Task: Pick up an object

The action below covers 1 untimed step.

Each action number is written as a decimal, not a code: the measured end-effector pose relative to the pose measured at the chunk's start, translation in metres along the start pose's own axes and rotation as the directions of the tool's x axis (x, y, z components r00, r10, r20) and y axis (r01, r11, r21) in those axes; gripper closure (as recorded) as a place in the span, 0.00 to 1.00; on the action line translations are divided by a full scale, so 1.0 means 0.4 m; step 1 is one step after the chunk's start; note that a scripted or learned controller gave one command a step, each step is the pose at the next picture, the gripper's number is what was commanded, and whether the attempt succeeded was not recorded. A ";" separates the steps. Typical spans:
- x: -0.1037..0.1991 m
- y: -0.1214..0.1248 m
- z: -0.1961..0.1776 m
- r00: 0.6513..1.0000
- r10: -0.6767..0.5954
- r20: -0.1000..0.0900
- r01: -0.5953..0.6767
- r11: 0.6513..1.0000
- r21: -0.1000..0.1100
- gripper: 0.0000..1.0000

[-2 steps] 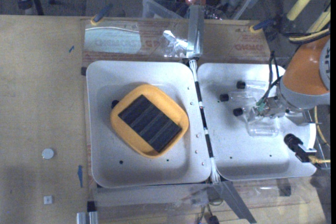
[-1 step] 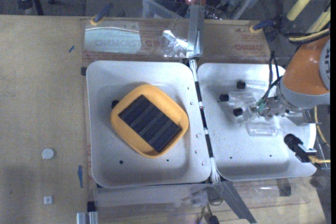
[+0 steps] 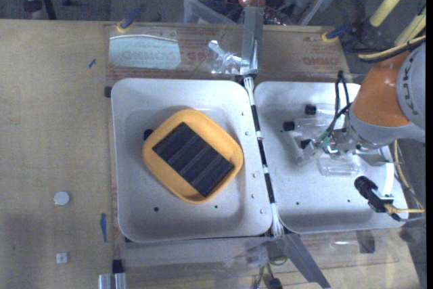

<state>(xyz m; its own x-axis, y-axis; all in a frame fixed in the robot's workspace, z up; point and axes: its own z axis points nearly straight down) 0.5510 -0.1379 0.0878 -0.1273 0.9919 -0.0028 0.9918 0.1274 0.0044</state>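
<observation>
Hanging over the right bin (image 3: 291,213), my tool (image 3: 312,143), grip unreadable, sits well apart from the yellow pad (image 3: 192,155) in the left bin (image 3: 128,213).

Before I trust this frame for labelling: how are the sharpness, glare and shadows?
Camera view: soft overall, fine detail smeared; the gripper is see-through and blends into the right bin, so its outline is hard to read; mild glare on the plastic sheet; the yellow object in the left bin reads clearly, with a soft shadow around it.
</observation>
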 end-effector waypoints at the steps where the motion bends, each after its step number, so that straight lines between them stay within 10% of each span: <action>1: -0.002 0.004 -0.028 1.000 0.001 0.001 -0.001 1.000 -0.006 1.00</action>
<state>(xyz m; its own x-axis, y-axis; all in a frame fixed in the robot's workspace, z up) 0.5526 -0.1383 0.0989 -0.1260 0.9920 -0.0039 0.9920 0.1260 0.0104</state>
